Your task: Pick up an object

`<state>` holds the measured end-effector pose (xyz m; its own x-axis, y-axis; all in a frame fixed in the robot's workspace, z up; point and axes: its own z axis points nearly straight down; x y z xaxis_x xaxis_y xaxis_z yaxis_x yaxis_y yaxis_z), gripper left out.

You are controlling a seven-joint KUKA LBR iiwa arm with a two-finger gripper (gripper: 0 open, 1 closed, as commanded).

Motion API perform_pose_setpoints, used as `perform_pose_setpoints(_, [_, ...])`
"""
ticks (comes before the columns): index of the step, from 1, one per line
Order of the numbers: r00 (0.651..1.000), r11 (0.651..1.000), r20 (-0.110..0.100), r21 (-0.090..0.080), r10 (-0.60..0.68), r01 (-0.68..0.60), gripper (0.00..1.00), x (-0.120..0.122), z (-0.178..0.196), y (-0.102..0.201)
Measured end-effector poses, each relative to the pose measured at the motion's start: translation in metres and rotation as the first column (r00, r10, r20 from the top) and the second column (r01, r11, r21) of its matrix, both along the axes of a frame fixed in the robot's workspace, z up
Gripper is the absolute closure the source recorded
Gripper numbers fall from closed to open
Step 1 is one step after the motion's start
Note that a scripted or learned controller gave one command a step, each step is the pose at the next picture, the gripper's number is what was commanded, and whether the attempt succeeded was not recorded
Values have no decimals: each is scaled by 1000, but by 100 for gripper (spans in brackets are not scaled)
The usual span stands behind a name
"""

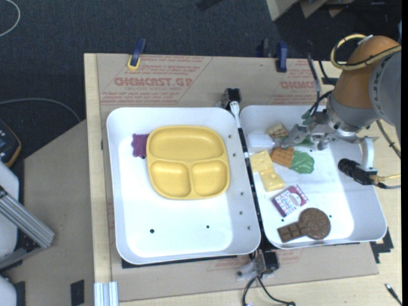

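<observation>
Claw [305, 134] sits low in the right bin [363, 199], near its far edge, hanging from the grey wrist with the orange band that enters over the bin's right side. Finger state: cannot tell; metal parts blur together at the tip and no gap or contact is readable. Nothing is visibly between the fingers.

Immediately at the tip: an orange-brown block [282, 155] and a green soft-looking lump [303, 163], touching each other, lying just toward the bench's near edge from the claw. A small tan piece [277, 131] lies beside the claw, toward the divider between the bins.

Further out, toward the near edge: two pale yellow wedges [266, 170] along the divider side, a dark red packet [290, 201] mid-bin, and a brown round cookie-like item [310, 224] with a brown bar at the near edge.

Left bin [127, 234]: yellow three-compartment tray [188, 161], with a purple item [139, 145] touching its left side.

Judgement: likeliest target is the orange-brown block or the green lump, both just nearward of the tip. The block's long axis runs roughly left-right across the bin, so the fingers should straddle its short side. Risk: the two touch, so closing may catch both or push one away.
</observation>
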<state>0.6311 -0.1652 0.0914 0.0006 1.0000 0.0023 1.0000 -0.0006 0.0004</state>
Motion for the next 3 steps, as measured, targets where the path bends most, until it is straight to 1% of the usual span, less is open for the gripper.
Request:
perform_pose_setpoints(1, [1000, 1000, 12, -3, 2, -2, 100, 3, 16, 0])
perform_pose_setpoints(2, [1000, 1000, 9, -5, 2, -2, 100, 9, 80, 1])
perform_pose_setpoints(3, [1000, 1000, 9, -5, 2, -2, 100, 11, 135, 1])
